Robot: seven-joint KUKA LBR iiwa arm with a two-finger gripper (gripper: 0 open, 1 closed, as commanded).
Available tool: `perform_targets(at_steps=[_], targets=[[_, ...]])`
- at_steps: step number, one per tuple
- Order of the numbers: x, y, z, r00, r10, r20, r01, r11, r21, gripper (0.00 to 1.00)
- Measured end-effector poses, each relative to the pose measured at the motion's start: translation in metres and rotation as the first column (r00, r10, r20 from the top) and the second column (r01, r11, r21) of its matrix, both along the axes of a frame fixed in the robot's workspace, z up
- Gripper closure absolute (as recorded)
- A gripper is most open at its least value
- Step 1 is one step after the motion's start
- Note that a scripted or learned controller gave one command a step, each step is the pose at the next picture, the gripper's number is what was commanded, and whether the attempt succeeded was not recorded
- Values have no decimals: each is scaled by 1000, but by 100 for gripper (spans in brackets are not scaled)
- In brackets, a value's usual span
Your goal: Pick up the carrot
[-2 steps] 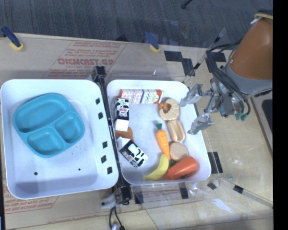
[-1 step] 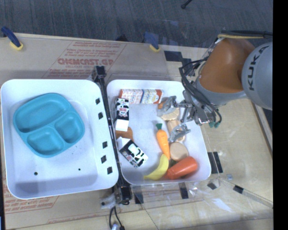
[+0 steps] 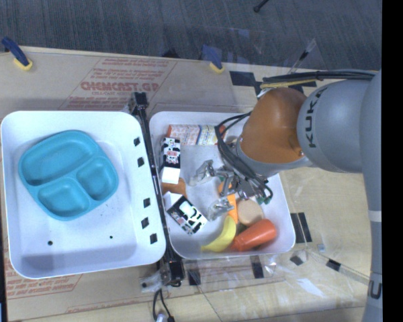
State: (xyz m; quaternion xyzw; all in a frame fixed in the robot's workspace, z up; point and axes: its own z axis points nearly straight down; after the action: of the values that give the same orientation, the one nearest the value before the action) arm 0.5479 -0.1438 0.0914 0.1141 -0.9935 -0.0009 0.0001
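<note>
Bins (image 3: 74, 260): we see smooth white plastic, slightly glossy.
Tray (image 3: 67, 173): matt blue plastic.
Arm (image 3: 342, 126): smooth grey shell, glossy orange band.
Carrot (image 3: 256, 234): smooth orange skin.
Bench (image 3: 121, 79): matt printed cardboard.

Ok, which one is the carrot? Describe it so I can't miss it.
Look in the right bin, at its near right corner. The carrot lies there beside the yellow banana: it is the fat orange-red piece, tapered at one end.
</note>
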Motion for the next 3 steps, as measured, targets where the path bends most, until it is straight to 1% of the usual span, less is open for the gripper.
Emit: perform_targets(at_steps=[1, 2, 3], targets=[[2, 1, 11, 1000, 9, 4, -9, 1000, -2, 100], [-4, 0, 35, 997, -73, 6, 73, 997, -2, 100], [-60, -18, 4, 996, -94, -4, 94, 996, -1, 100]])
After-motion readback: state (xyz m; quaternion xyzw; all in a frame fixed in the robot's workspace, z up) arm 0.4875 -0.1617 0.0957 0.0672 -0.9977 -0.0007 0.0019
